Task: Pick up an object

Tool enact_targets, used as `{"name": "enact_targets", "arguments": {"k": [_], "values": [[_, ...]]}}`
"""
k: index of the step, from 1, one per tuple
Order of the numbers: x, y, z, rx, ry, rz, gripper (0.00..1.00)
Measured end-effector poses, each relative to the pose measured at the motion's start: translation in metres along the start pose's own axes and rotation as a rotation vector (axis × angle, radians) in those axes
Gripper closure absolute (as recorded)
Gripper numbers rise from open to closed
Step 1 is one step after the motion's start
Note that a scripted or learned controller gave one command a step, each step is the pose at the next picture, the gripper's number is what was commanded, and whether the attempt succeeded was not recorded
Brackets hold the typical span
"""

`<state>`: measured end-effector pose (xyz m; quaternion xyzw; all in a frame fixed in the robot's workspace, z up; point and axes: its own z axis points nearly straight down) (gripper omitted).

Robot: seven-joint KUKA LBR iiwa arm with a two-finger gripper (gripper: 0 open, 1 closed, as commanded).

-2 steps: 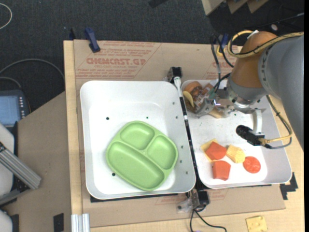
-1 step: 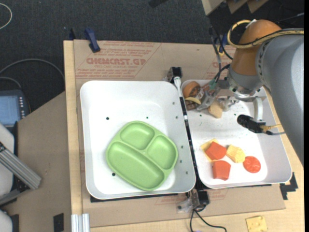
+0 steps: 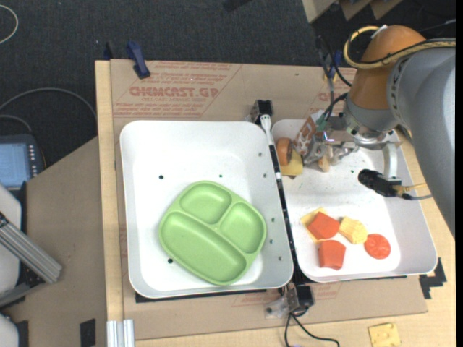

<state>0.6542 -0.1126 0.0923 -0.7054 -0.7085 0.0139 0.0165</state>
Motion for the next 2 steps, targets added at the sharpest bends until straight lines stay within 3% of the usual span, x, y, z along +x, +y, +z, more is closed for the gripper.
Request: {"name": "enact_targets", "arguments": {"k": [1,2], "values": [[0.075,-0.022,-0.099,-0.053,-0.003,-0.002,1.00],[-0.037,-0.075,-0.046,-0.034,-0.006,0.016,1.00]]}}
